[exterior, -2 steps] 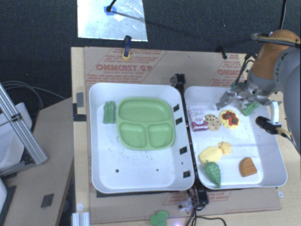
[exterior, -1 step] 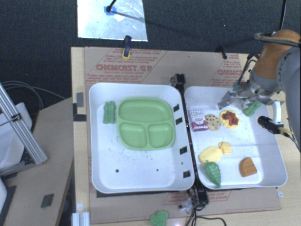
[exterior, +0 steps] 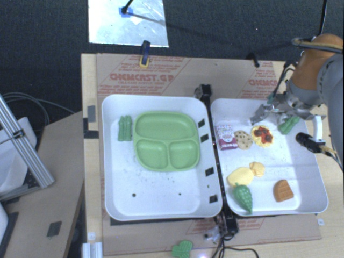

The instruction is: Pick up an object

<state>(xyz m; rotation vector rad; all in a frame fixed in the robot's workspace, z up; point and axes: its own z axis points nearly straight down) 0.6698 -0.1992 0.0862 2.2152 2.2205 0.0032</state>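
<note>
A pale wooden bench on dark carpet carries a printed cardboard sheet under two glossy white bins. A crinkled silver sheet lies on the floor past the bench's far edge. The left bin holds a smooth green plate with three compartments at its centre and ribbed green beans near its left wall. In the right bin lie a pink carton, a cookie and a red-topped disc in a row, a lumpy yellow piece, a small yellow piece, a knobbly green vegetable at the near edge, and a brown bread piece. The gripper hangs over the far right corner, beside a green piece; whether it is spread or closed cannot be told.
</note>
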